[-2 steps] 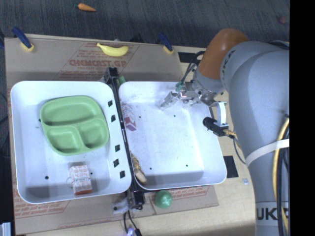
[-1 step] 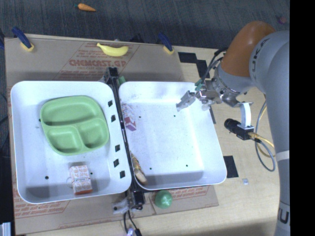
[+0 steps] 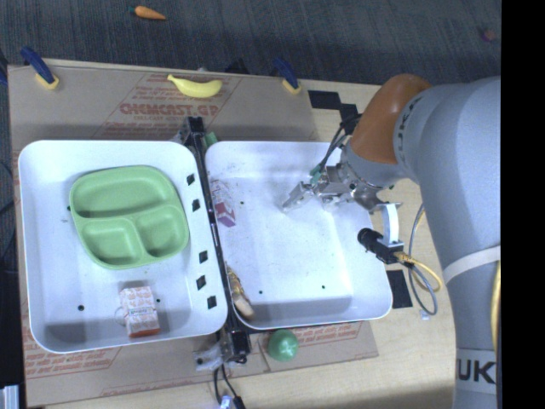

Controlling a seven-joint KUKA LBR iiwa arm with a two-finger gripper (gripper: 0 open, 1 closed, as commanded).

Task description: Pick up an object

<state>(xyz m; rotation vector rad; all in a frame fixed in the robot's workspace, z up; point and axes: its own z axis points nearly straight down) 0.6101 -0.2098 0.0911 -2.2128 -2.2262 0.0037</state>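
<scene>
My gripper (image 3: 296, 199) hangs low over the upper middle of the right bin (image 3: 341, 301), above bare white floor. A small pink-and-white packet (image 3: 223, 203) lies against that bin's left wall, well to the left of the gripper. A brownish item (image 3: 239, 298) rests in the right bin's front left corner. In the left bin (image 3: 43, 254) sit a green divided tray (image 3: 129, 214) and, in front of it, a small red-and-white wrapped packet (image 3: 139, 309).
A yellow banana (image 3: 196, 84) lies on the cardboard behind the bins. A green ball (image 3: 283, 344) sits on the bench in front of the right bin. Blue clamps (image 3: 40, 66) hold the cardboard's back edge. The arm's grey body (image 3: 451, 169) covers the right bin's right side.
</scene>
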